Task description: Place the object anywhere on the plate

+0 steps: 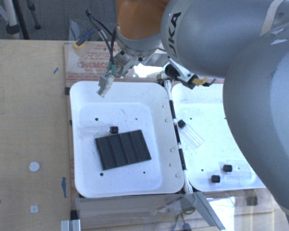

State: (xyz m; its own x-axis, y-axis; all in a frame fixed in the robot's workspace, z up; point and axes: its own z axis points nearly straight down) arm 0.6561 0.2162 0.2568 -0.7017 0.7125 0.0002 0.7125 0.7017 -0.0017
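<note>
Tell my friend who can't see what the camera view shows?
A big grey robot arm reaches in from the right, its end effector over the far edge of the left bin. A dark ridged plate lies in that bin beside a small clear tube with a black cap. More capped tubes lie in the right bin.

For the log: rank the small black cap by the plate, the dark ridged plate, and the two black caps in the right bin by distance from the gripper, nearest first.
From the gripper:
1. Small black cap, left bin, at the plate's upper edge.
2. Dark ridged plate, middle of the left bin.
3. Two black caps, right bin's lower corner; too close together to separate.
</note>
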